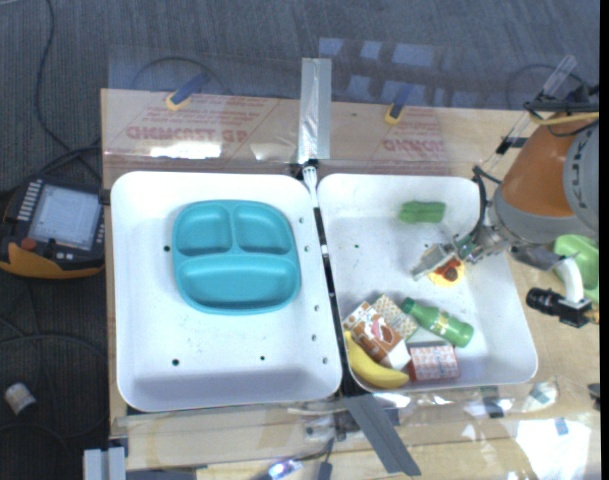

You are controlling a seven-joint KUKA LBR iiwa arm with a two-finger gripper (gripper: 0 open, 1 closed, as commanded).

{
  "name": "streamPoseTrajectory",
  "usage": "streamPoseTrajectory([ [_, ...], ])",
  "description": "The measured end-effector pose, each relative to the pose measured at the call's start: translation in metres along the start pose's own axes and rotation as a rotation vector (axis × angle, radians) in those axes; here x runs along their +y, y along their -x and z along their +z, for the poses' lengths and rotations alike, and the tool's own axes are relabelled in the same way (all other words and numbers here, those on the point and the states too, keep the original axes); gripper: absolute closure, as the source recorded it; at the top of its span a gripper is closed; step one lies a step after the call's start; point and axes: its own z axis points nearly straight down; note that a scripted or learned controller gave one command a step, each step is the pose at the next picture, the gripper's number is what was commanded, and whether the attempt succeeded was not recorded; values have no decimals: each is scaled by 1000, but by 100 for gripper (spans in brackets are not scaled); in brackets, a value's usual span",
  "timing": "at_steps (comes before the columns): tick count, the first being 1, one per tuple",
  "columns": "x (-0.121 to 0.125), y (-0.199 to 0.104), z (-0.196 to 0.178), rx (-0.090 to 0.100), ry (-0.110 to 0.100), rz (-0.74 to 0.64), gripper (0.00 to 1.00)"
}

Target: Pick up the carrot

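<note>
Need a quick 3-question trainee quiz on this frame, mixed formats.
1. True or false: the blue three-compartment plastic plate lies in the left white bin.
2. Which item lies nearest the right white bin's front-left corner? A) yellow toy banana B) green plastic bottle C) flat green rectangular block
3. Fill in: the gripper sits over a small ___-and-yellow object.

Key: 1 true; 2 A; 3 orange

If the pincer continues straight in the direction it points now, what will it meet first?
The pincer points toward the image's left, low over the right bin. At its tips lies a small orange and red object, probably the carrot. Beyond is bare bin floor, then the wall between the bins. Depth is uncertain.
</note>
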Motion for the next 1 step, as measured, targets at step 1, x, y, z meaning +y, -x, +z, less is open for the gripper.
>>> streamPoseTrajectory([
  [1, 61, 13, 4, -10, -14, -14, 0],
])
